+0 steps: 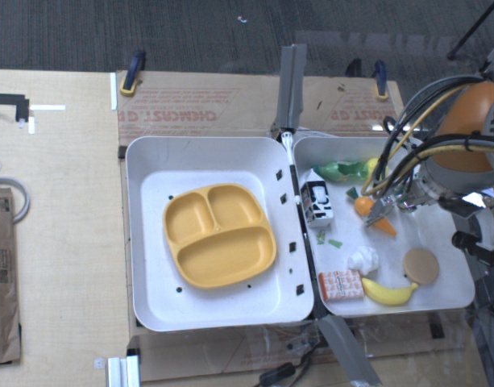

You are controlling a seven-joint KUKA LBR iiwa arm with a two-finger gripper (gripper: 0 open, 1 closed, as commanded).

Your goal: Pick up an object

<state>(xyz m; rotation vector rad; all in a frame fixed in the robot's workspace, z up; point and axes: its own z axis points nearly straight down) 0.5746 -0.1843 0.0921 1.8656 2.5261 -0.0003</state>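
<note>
The pincer point(381, 210), its grip state impossible to tell, sits at the toy carrot point(374, 216); that tapered shape may well slip out sideways.

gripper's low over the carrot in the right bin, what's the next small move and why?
Probably a short straight descent, then close. The gripper sits right at the orange carrot in the right bin, but nothing shows between its fingers. The green toy lies close behind, so avoid drifting that way.

Divided plate point(220, 235) in left bin point(142, 216); banana point(389, 293), carrot point(374, 216) in right bin point(448, 301).
</note>
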